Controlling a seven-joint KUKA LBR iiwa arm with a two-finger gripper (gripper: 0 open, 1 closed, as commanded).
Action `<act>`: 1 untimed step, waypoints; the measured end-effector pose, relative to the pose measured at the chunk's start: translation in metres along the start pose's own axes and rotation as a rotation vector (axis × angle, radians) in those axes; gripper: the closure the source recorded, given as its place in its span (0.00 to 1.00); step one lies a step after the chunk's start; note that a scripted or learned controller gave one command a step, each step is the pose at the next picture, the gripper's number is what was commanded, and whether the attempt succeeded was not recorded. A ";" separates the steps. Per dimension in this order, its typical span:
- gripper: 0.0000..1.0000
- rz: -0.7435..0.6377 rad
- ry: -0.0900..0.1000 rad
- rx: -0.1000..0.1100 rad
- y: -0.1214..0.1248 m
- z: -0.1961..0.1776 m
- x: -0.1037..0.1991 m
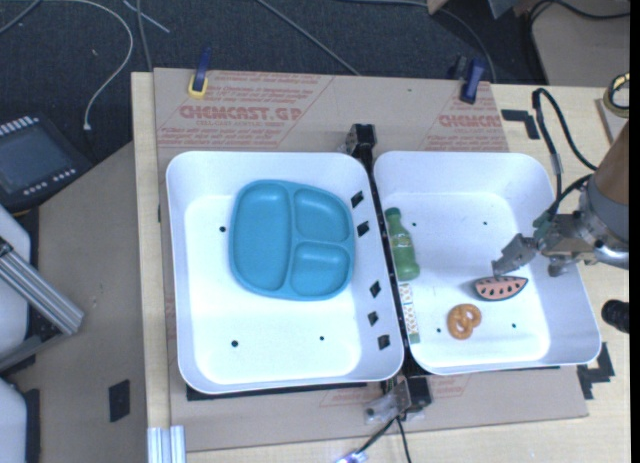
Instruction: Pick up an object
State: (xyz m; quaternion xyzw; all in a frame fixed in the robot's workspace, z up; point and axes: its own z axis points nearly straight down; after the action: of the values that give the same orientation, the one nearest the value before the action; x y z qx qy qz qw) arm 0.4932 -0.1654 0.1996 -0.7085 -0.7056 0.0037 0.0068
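Note:
In the right bin (500, 186) lie a green bottle (402, 246) along the left wall, a watermelon slice toy (500, 288) and a small pretzel toy (463, 321) near the front. My gripper (534, 258) hangs over the bin's right side, just above and to the right of the watermelon slice. Its fingers (513, 253) are spread open with nothing between them. The pretzel sits apart, down and to the left of the gripper.
The left bin (200, 251) holds a blue divided plate (291, 239). A black divider with clips runs between the bins. Cables run along the bench's right edge beside the arm (610, 201).

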 end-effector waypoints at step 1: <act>0.00 -0.004 -0.003 -0.014 0.003 -0.007 0.000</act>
State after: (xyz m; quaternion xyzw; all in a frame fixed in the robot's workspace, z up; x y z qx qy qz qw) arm 0.4964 -0.1650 0.2062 -0.7071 -0.7071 0.0001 0.0009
